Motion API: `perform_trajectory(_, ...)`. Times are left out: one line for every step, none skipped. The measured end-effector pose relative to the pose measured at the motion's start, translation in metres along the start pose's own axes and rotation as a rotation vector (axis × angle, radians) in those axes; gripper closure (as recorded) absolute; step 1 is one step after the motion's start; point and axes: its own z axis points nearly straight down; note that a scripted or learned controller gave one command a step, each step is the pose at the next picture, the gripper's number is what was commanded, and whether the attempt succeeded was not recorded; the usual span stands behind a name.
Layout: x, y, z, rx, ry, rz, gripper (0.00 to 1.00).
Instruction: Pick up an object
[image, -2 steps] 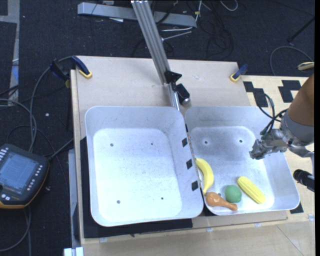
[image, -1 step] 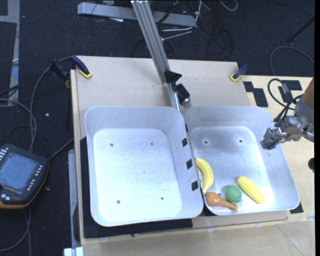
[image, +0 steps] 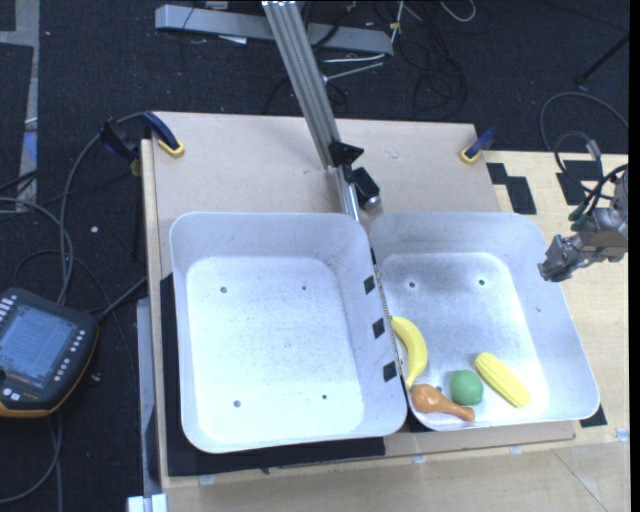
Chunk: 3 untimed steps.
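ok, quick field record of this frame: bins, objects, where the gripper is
bench: two shallow white bins side by side
left bin: bare white floor
right bin: four objects, all at its near end
banana: against the divider wall
orange drumstick-shaped toy: near corner, just below the banana
green ball: right of the orange toy
yellow corn-like piece: right of the ball
gripper: at the right bin's outer rim, apart from all objects
fingers: too small to tell
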Motion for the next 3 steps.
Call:
perform_trajectory(0.053, 0.008, 0.0, 0.004, 0.002, -0.004, 1.0)
perform_trajectory(0.111, 0.029, 0.012, 0.005, 0.002, -0.005, 1.0)
perform_trajectory(0.171, 0.043, 0.019, 0.005, 0.002, -0.005, 1.0)
